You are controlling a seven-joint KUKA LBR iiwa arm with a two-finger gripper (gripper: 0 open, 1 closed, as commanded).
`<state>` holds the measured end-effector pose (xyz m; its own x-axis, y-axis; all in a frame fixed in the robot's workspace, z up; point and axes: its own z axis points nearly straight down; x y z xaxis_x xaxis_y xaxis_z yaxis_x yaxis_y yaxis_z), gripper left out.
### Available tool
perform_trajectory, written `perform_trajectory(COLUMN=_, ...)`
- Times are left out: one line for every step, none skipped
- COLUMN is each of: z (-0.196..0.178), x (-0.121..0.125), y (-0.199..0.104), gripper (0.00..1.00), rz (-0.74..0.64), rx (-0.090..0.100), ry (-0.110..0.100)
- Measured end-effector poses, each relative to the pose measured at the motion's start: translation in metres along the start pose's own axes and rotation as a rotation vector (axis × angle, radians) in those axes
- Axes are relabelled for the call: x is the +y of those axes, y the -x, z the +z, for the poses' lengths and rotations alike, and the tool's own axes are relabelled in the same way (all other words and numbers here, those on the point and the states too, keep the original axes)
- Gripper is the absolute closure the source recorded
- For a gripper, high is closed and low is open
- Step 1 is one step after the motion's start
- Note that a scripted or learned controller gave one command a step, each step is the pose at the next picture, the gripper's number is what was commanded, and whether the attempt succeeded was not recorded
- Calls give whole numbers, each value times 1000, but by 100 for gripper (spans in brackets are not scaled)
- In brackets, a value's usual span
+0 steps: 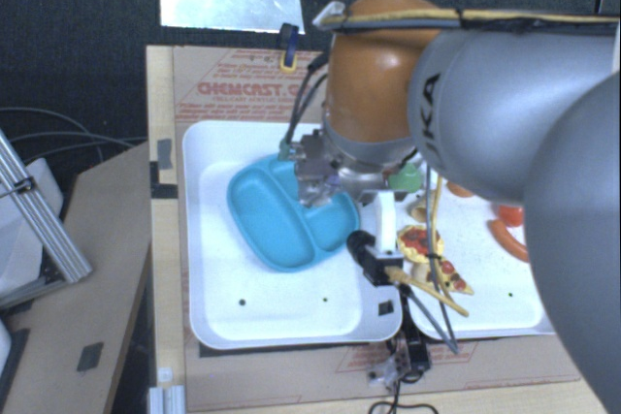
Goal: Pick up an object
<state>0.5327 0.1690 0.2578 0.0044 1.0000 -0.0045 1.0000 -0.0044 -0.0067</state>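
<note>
One blue tray [281, 220] lies in left white bin [218, 305]; right bin [514, 310] holds one pizza-slice toy [432, 259] and orange pieces. Bins sit on cardboard-covered table [233, 82], dark backdrop. Arm [505, 102] reaches from right, end effector [315, 184] over tray; finger state cannot be told.

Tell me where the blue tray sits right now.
The blue tray lies in the left white bin, toward its right side, directly under the gripper by the divider between bins.
</note>
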Motion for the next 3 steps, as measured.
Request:
perform_trajectory(z=-73, x=-48, y=12, gripper=100, rz=-7, rx=7, ry=11)
perform_trajectory(z=67, x=73, y=30, gripper=100, rz=-2, rx=1, ry=7)
perform_trajectory(z=37, x=66, y=97, gripper=100, rz=1, rx=3, ry=10)
